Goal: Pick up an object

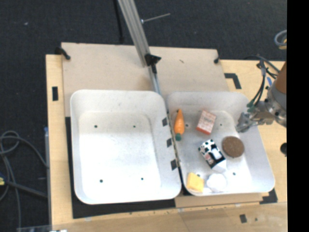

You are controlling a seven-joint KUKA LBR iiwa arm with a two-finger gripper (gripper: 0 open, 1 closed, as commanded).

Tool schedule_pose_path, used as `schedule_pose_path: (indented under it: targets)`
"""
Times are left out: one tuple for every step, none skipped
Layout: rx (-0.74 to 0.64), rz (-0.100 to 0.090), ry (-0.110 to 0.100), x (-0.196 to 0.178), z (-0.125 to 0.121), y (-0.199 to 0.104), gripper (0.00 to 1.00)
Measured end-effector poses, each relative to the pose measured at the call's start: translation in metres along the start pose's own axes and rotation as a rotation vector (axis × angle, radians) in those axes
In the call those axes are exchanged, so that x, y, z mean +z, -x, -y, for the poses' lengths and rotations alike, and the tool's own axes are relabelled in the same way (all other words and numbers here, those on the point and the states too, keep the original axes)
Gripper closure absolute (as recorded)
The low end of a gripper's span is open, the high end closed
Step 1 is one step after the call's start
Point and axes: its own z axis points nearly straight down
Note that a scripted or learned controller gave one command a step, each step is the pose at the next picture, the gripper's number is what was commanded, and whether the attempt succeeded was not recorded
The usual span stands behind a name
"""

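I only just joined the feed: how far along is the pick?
Done: nothing looks lifted; the carrot, pink box and brown disc all lie in the right bin. In hand: the end effector hangs over that bin's right edge. Left: the grasp and lift.

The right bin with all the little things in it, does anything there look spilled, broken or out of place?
Nothing looks spilled or broken. The carrot lies against the right bin's left wall, the pink box sits slightly askew, and the black-and-white toy lies tilted near the brown disc. That is a loose jumble, nothing odd.
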Motion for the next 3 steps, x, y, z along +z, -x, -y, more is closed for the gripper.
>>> schedule_pose_path:
  targets:
    - [-0.002,-0.002,-0.003,-0.018,-0.001,0.000,1.00]
    - [0.000,-0.001,-0.006,-0.016,0.001,-0.041,1.00]
    - [-0.001,-0.003,-0.006,-0.017,-0.003,-0.088,1.00]
